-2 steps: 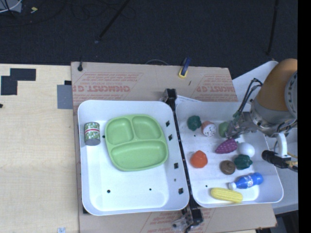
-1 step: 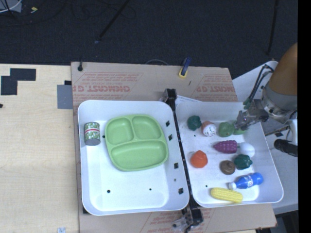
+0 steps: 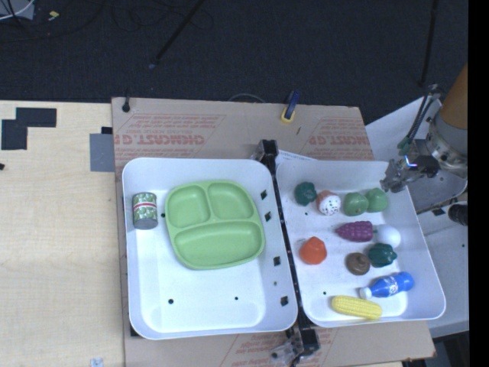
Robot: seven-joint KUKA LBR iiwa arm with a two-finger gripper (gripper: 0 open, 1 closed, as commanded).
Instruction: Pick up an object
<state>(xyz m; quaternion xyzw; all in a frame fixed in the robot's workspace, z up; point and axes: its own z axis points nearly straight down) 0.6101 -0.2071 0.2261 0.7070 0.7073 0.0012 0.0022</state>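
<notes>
The right bin holds several toy foods: a dark green piece, a spotted white ball, two light green pieces, purple grapes, an orange piece, a brown piece, a blue bottle and a yellow corn cob. My gripper hangs over the bin's far right corner, just right of the light green pieces and above them. Nothing shows in its grasp.
The left bin holds a green divided plate and a small can at its left wall. A white ball and a dark green piece lie near the right bin's right wall. A blue-yellow clip sits on the cardboard behind.
</notes>
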